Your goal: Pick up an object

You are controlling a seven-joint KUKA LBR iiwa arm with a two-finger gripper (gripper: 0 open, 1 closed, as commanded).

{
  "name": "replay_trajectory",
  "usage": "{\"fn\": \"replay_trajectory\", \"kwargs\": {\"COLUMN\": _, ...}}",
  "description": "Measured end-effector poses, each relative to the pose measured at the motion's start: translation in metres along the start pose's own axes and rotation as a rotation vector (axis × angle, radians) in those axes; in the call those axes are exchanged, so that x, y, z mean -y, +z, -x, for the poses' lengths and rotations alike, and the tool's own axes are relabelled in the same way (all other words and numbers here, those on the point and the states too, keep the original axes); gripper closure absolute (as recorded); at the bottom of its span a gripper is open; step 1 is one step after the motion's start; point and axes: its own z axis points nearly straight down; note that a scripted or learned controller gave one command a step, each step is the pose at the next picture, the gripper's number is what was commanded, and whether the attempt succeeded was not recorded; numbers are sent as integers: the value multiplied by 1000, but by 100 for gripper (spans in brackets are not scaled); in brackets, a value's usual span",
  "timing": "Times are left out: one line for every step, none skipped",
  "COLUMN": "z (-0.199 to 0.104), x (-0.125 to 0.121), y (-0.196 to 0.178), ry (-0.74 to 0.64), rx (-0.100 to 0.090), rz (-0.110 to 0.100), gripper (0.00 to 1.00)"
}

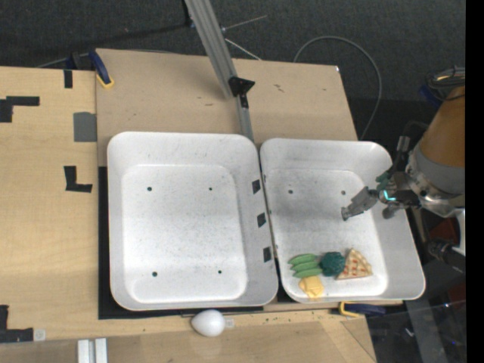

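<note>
Right bin (318, 161): toy food (330, 266).

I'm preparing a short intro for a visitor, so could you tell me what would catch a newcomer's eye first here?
Probably the small cluster of colourful toy food at the near edge of the right bin. Next, the tool poised above that bin's middle, reaching in from the right, and a white egg on the bench in front of the left bin.

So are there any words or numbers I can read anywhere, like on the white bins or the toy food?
None: no word, number or brand can be read in this view.
The black marks on the wooden bench are plain tape shapes, not letters.
The dark specks on the left bin and right bin are dots, not writing.
The toy pizza slice and the gripper bear no label that can be made out.
</note>
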Motion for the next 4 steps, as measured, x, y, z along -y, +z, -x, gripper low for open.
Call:
{"fn": "replay_trajectory", "kwargs": {"z": 0, "x": -1, "y": -2, "ry": -1, "rx": 1, "rz": 5, "gripper": 0}}
{"fn": "replay_trajectory", "kwargs": {"z": 1, "x": 4, "y": 42, "ry": 0, "rx": 0, "rz": 0, "gripper": 0}}
{"fn": "replay_trajectory", "kwargs": {"z": -2, "x": 10, "y": 106, "ry": 0, "rx": -1, "rz": -3, "gripper": 0}}
{"fn": "replay_trajectory", "kwargs": {"z": -2, "x": 10, "y": 142, "ry": 0, "rx": 3, "rz": 5, "gripper": 0}}
